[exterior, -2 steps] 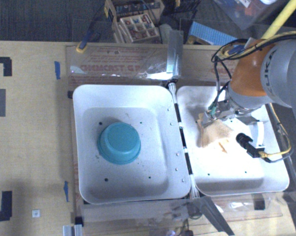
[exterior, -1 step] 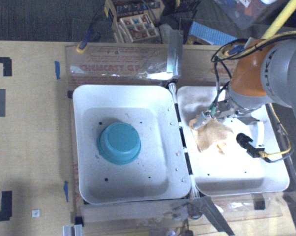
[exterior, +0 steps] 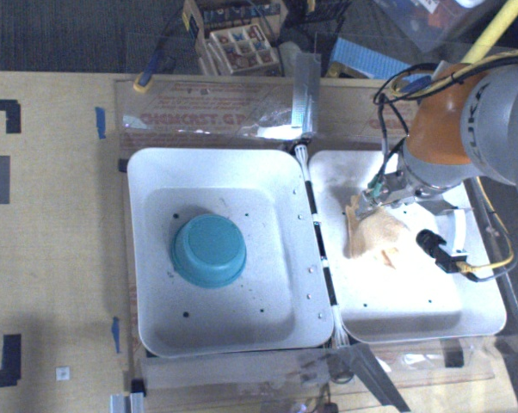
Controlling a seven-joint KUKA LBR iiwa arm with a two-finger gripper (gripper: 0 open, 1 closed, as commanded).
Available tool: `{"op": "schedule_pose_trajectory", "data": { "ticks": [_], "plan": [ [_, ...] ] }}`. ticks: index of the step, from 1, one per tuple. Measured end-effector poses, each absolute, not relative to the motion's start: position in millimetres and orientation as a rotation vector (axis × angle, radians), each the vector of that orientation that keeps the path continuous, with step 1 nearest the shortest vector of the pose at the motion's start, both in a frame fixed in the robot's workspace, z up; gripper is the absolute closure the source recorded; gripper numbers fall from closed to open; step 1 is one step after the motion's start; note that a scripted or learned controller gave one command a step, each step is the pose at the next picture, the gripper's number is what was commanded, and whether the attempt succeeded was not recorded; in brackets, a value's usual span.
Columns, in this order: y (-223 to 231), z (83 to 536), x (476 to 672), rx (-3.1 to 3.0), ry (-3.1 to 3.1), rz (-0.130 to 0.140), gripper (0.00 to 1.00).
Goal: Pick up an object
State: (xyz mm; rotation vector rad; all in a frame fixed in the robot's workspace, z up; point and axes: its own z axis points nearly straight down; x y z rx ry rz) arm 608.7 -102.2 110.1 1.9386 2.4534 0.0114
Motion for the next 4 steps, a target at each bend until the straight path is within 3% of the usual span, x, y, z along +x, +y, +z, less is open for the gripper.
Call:
{"op": "schedule_pose_trajectory", "data": {
  "ticks": [1, 2, 3, 4],
  "plan": [
    [-107, 226, 609.6, 2.372, 2.057, -0.002, 1.00],
    [-106, 227, 609.8, 2.371, 2.058, 0.000, 0.00],
    [-114, 118, 657.5, 2.323, 2.115, -0.003, 0.00],
    [-103, 86, 667.9, 2.218, 2.225, -0.001, 0.00]
  ]
}}
